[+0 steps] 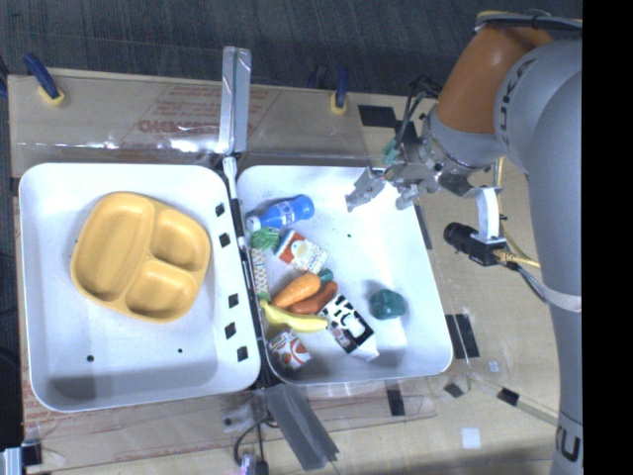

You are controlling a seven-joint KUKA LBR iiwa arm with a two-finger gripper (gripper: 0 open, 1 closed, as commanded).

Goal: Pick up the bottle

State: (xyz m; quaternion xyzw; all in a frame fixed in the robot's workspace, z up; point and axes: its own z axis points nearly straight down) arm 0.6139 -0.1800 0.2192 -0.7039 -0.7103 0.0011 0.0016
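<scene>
Divided plate in left bin, bottle at right bin's far-left corner, carrot nearer, gripper above far edge.

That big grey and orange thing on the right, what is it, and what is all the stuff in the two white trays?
It is a robot arm, seen by one camera fixed above the bench and looking down at a slant. At its tip is a two-finger gripper, its metal fingers spread apart with nothing between them, hovering over the upper edge of the right white bin.

The left white bin holds a yellow plastic plate with three compartments.

The right one holds small items crowded along its left side: a blue bottle lying on its side, which the arm is meant to pick up, an orange toy carrot, a yellow toy banana, a black and white carton and a few small packets. A small teal lump sits apart.
</scene>
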